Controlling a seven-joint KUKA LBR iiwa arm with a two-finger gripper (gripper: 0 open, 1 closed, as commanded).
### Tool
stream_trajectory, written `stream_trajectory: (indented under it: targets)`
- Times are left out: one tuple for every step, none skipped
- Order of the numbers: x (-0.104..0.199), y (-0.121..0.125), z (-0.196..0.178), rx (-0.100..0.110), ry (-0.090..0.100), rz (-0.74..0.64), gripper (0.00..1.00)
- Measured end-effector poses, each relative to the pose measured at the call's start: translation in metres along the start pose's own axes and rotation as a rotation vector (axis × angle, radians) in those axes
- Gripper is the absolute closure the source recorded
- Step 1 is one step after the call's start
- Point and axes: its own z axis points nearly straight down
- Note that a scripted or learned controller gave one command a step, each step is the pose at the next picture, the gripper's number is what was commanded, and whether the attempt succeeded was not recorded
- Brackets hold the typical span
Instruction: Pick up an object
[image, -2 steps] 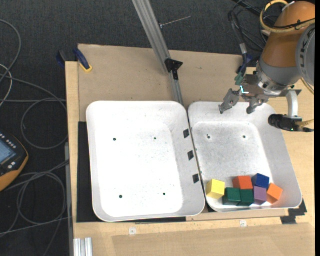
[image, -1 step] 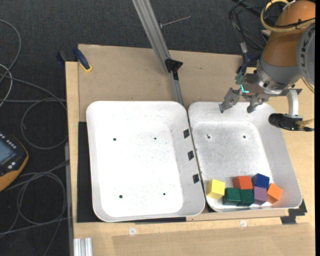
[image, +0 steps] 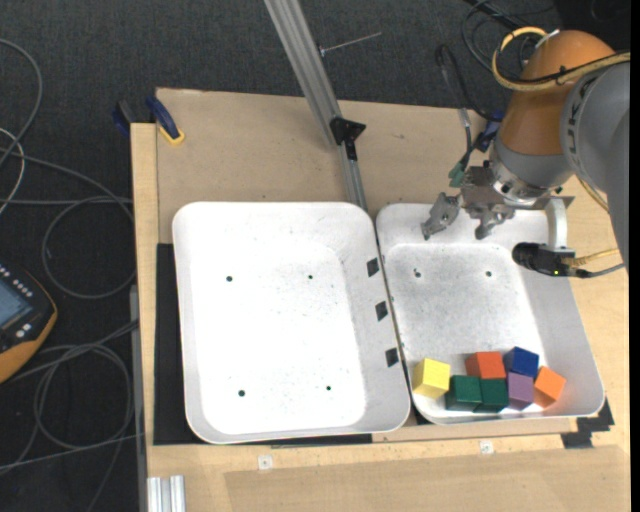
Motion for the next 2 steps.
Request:
stream_trajectory:
  targets:
    - [-0.006, 0.005, 0.058, 0.002, 0.000, 0.003, 0.00]
    - [-0.006, 0.005, 0.069, -0.002, -0.001, 0.002, 0.00]
